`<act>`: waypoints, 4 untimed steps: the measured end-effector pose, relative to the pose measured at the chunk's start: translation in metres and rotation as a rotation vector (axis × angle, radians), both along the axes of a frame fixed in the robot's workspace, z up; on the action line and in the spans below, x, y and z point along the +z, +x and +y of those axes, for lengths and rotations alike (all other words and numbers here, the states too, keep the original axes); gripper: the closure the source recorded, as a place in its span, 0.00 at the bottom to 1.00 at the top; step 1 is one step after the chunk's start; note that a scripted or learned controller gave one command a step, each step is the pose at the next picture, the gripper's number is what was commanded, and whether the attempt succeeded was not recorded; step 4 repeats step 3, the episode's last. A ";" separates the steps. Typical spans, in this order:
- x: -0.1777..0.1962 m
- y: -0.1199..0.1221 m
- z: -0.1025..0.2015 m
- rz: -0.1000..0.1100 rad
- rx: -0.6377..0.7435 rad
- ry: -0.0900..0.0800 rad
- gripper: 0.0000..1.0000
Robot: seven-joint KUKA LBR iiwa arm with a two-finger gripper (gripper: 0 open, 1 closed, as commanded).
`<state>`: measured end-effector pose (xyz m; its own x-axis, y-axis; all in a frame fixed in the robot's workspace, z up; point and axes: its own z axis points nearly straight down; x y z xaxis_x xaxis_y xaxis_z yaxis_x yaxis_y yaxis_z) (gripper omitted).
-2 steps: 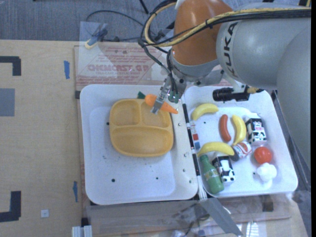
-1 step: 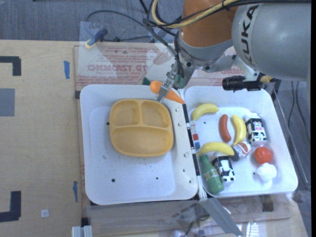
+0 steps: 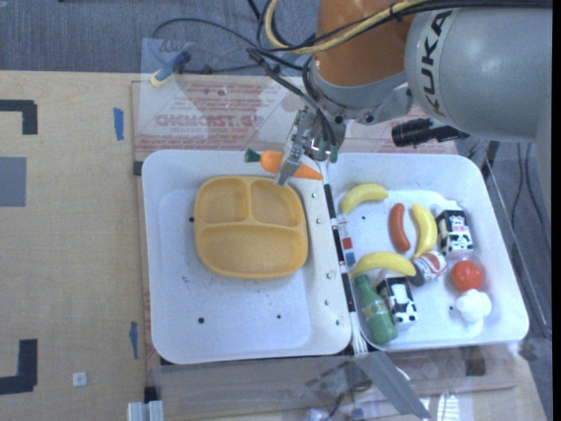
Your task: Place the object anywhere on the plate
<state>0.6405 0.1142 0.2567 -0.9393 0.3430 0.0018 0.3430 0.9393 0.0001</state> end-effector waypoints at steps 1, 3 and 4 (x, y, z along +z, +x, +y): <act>0.008 0.002 0.001 -0.003 -0.003 0.003 1.00; -0.010 0.017 0.017 -0.007 0.317 0.002 0.00; -0.010 0.017 0.017 -0.007 0.317 0.002 0.00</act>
